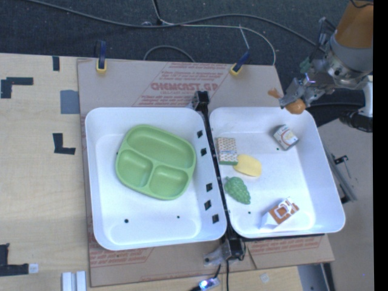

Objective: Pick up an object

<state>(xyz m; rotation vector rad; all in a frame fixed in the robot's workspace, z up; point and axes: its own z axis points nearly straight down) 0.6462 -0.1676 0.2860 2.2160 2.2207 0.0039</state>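
Right, two white bins side by side on the bench — left bin [100,223] carries a green divided tray [156,161], right bin [324,180] carries the small stuff. Arm [354,29] comes in at the upper right, grey with the orange band, wrist over the right bin's far corner. Gripper [296,102] sits at that corner with a small orange object [296,106] at its fingertips, seemingly clamped between them and raised above the rim — looks like a grasp, though at this size the contact is hard to confirm. Judgement: pick step is done or nearly so, lift phase in hand. Next move calls for a steady raise clear of the bin wall, grip kept firm since the piece is tiny and could slip. Loose in the right bin, large to small: patterned box [227,150], yellow piece [248,165], green bumpy piece [238,190], orange-and-white carton [282,211], small grey-white box [285,136] nearest the gripper, apart from it.
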